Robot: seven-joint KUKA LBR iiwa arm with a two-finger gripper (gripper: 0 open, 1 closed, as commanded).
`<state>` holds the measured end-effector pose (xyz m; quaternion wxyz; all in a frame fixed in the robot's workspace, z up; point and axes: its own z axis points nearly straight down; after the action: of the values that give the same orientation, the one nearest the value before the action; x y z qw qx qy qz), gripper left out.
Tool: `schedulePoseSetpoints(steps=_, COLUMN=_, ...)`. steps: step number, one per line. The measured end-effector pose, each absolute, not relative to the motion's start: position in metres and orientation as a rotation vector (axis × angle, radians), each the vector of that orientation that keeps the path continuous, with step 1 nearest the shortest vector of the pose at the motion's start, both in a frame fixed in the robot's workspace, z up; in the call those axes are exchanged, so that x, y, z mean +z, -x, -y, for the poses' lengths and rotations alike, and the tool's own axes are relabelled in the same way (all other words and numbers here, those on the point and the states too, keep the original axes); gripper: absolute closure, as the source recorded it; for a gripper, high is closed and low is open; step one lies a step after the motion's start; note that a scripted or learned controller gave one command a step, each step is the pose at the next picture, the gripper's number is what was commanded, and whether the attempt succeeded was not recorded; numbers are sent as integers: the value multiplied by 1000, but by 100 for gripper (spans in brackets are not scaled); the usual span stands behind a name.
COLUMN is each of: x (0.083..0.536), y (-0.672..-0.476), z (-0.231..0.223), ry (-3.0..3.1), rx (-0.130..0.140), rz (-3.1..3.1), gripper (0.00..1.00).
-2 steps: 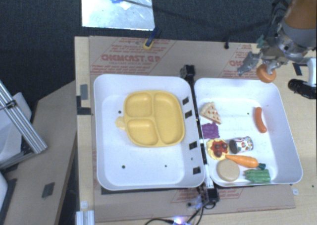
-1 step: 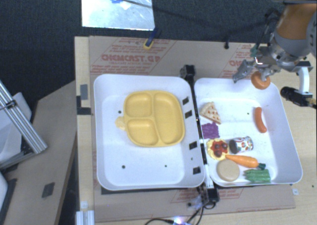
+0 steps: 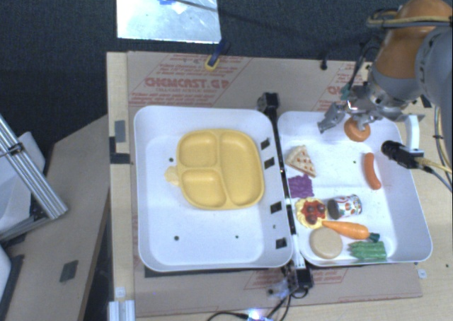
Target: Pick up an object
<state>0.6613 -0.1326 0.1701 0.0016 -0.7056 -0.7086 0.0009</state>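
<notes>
The orange round piece [image 3: 357, 130] lies at the far end of the right bin [image 3: 417, 231], touching the gripper [image 3: 348, 116] on its near right side. The fingers stand spread, one reaching left, holding nothing visible.

A pale yellow three-compartment plastic plate [image 3: 214, 170] sits in a white bin [image 3: 152, 171]. The other white bin [image 3: 410, 220] holds a red sausage [image 3: 371, 171], orange carrot [image 3: 345, 228], purple piece [image 3: 301, 187] and green bundle [image 3: 368, 249].
</notes>
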Motion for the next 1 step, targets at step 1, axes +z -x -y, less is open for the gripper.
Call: schedulePoseSetpoints(steps=1, x=107, y=-661, z=129, ry=2214, rx=3, rz=2224, gripper=0)
